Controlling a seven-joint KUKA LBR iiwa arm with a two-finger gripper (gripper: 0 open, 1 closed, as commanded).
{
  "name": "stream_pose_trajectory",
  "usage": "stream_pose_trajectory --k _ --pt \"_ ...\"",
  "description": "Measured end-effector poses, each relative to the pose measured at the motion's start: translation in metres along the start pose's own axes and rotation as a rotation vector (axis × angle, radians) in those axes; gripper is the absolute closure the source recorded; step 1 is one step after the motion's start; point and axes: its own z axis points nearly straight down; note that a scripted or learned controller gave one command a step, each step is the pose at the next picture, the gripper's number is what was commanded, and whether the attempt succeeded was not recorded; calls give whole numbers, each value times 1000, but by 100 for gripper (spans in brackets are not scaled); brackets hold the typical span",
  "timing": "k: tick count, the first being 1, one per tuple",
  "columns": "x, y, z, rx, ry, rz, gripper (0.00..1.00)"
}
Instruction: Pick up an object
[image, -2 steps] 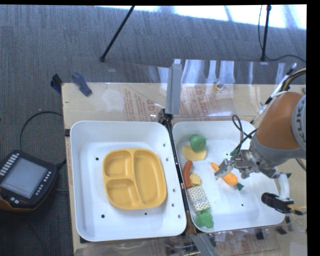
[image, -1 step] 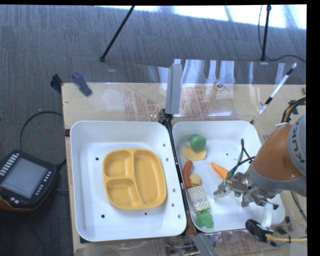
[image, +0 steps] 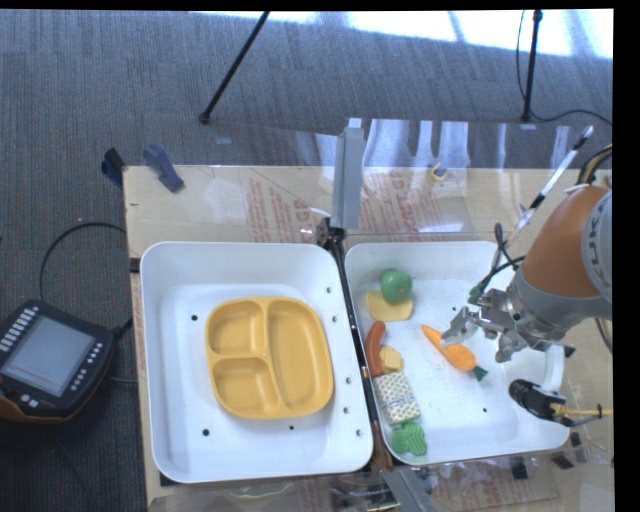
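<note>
Carrot vs. claw: I see the toy carrot (image: 450, 349) lying just left of my gripper (image: 487, 330), its fat orange end nearest the fingers, apparently right at them.
Carrot axis: I read it as running on a slant from upper left, the thin tip, down to lower right, where a small green stub shows.
Claw state: I cannot tell whether it is released or clenched; the metal parts blur together against the white floor, and I see nothing clearly between them.
Arm: my one arm comes in from the right, wrist low over the right bin (image: 480, 455).
Right bin contents: besides the carrot, I count a green round piece (image: 396, 284) on a yellow slice (image: 388, 308) near the top, a red sausage shape (image: 374, 346) along the divider, a patterned block (image: 398, 397) below it, and a green leafy piece (image: 408, 438) at the bottom edge.
Left bin contents: I see the left bin (image: 170, 300) holding one yellow divided plate (image: 268, 356), three compartments, nothing in them.
My judgement: the carrot is the nearest candidate; a short shift left should centre the claw across its narrow width.
</note>
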Motion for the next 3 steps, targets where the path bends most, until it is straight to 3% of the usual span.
stream_pose_trajectory --k 1,2,3 --pt "1 8 35 7 0 -121 0" --pt "2 8 27 10 2 -122 100" --pt "54 26 -67 -3 1 -37 100"
